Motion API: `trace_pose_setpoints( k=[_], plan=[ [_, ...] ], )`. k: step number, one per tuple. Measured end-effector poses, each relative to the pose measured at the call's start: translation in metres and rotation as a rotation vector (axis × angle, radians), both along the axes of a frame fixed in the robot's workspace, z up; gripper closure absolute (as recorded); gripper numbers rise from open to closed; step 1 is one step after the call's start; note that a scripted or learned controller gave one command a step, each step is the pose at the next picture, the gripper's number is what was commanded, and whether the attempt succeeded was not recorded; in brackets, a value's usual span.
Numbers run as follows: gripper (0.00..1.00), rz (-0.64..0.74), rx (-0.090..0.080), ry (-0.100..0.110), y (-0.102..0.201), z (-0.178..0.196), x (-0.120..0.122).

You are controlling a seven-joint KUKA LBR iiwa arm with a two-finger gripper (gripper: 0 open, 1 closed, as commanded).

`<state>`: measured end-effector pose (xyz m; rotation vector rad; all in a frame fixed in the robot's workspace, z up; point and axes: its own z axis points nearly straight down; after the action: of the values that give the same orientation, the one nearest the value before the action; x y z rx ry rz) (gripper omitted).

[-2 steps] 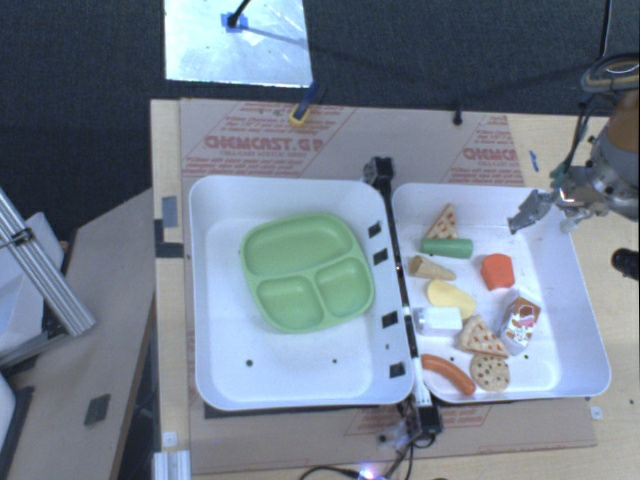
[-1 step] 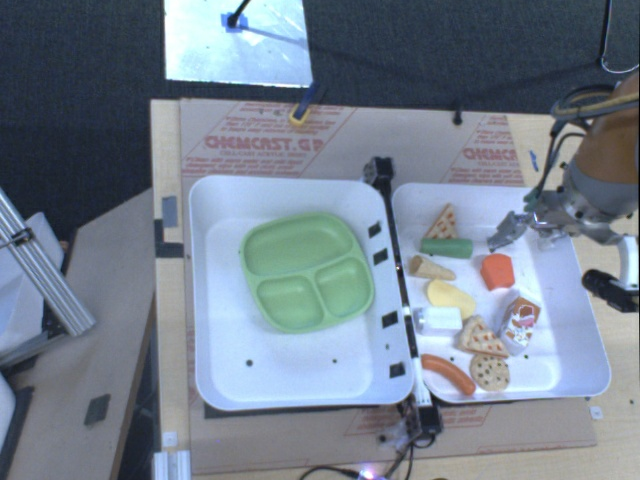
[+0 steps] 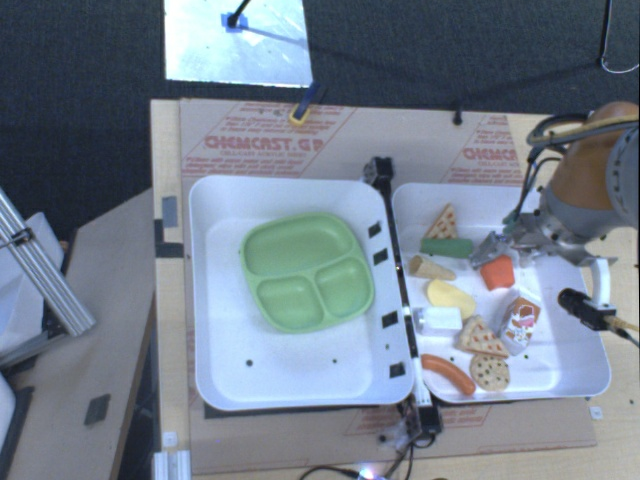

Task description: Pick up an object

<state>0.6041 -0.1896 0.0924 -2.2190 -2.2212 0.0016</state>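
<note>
The right bin (image 3: 585,368) holds several toy foods. Among them are an orange-red block (image 3: 498,273), a green bar (image 3: 447,249), a pizza slice (image 3: 443,223), a yellow piece (image 3: 450,295) and a small milk carton (image 3: 520,323). The arm comes in from the right, low over this bin. My gripper (image 3: 500,250) sits just above the orange-red block, right of the green bar. I cannot tell whether it touches the block.
The left bin (image 3: 220,368) holds a green compartment plate (image 3: 305,271). A black divider (image 3: 395,278) runs between the bins. A sausage (image 3: 448,373), a cookie (image 3: 489,371), a second pizza slice (image 3: 482,338), a white block (image 3: 440,318) and a tan wedge (image 3: 430,267) also lie in the right bin.
</note>
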Motion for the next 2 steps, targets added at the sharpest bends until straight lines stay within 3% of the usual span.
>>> trace_pose_setpoints(
  k=[1, 2],
  plan=[
    [0.00, 0.000, -0.001, -0.003, 0.000, -0.007, 0.001],
    [1.00, 0.000, -0.002, -0.006, 0.000, 0.004, 0.002]
  ],
)
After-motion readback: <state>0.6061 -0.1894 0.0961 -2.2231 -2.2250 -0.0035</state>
